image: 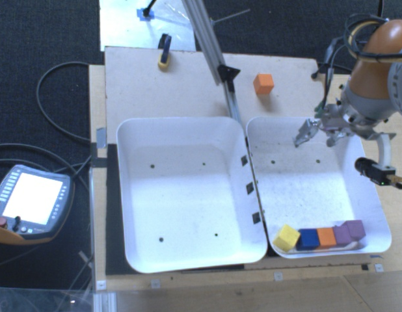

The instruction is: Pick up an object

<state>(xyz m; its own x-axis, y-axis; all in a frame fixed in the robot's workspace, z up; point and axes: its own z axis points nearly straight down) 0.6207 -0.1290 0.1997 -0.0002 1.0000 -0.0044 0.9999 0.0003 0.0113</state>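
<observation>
My gripper (318, 136) hangs over the back of the right bin (367, 194), near its far wall. It is open, its fingers (304, 134) spread apart with nothing between them. A row of small blocks lies along the bin's front wall: a yellow block (286, 237), a blue block (309, 238), an orange block (326, 236) and two purple blocks (350, 231). They sit well in front of the gripper, toward the camera.
The left bin (133, 174) stands beside the right one. An orange cube (264, 83) rests on the bench behind the bins. A slanted metal rod (207, 38) crosses the back. A yellow-and-black clamp (164, 52) and a teach pendant (30, 202) lie to the left.
</observation>
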